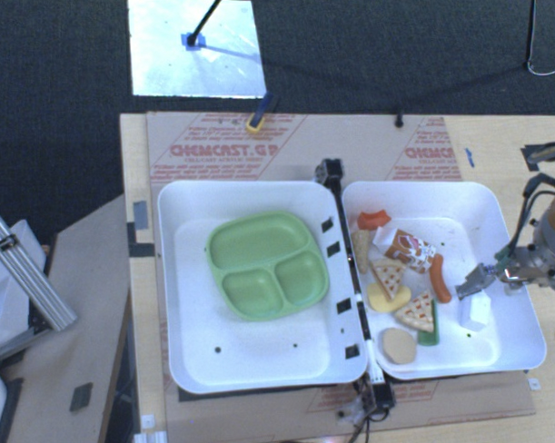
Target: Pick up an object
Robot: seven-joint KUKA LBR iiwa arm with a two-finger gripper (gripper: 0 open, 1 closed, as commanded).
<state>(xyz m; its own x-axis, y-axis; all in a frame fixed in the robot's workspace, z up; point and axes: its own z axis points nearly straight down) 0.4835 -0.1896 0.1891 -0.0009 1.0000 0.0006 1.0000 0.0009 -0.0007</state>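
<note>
Two shallow white bins are set side by side on the desk [284, 134]. The left bin [184, 292] bears a green three-part plastic plate [265, 265]; the right bin [505, 244] bears a cluster of toy foods, among them an orange sausage [439, 278] and a pizza wedge [417, 312]. The gripper [477, 282] is seen low over the right bin, just beside a small white block [474, 311], probably the intended pick. Whether the fingers are released or clenched cannot be told
</note>
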